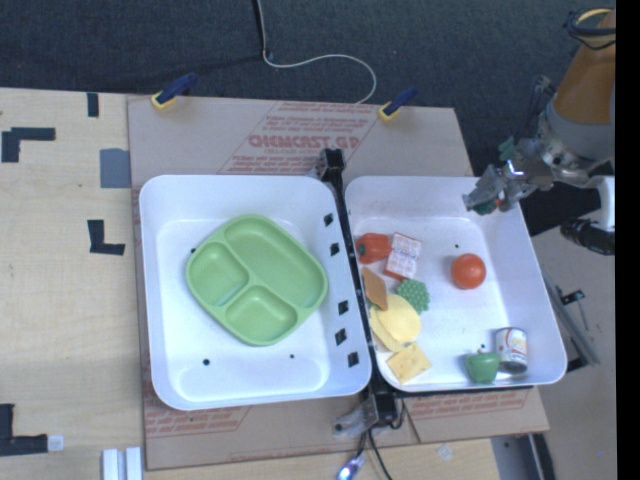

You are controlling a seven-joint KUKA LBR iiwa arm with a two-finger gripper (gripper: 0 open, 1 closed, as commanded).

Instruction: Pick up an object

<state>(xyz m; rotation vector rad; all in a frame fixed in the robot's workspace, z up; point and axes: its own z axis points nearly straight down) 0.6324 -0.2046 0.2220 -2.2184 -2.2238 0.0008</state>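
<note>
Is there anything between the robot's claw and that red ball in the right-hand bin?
Nothing visible. The gripper hangs at the right bin's upper right corner, and bare white floor lies between it and the red ball. The other toys sit further left or lower.

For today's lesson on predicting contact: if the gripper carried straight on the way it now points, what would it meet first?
The gripper hangs over the right bin's upper right corner, pointing down and leftward. It would probably meet bare bin floor first, with the red ball the nearest object, though depth is hard to judge from this slant.
</note>
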